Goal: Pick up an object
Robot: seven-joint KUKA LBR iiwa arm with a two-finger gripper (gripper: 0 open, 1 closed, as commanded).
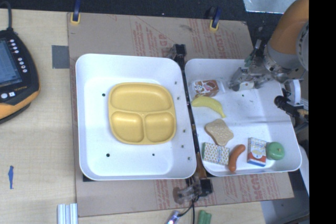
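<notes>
Fingers [242, 84] sit low at the far end of the right bin [262, 113], right over its white floor. They are too blurred and too tangled with the wrist hardware for me to tell whether they are spread or closed. I see no object caught in them, and bare floor lies under them.

Closest to the fingers, just beside them toward the other bin, lies a small brown snack packet [205, 87]. A banana [208, 106] lies a little nearer me than that. Further from the fingers, toward the near rim, come a slice of bread [219, 131], a checkered packet [216, 153], a sausage [236, 158] leaning against that packet, a juice carton [256, 152] and a green ball [275, 151] touching the carton.

All the loose pieces are in this bin, so my guess is the arm works here because this is where the candidates are. The snack packet looks the easiest reach, being apart from its neighbours.

Well beyond the fingers, the left bin [84, 113] carries a yellow divided plate [142, 113]. Both bins rest on a cardboard sheet on the surface [42, 165].
</notes>
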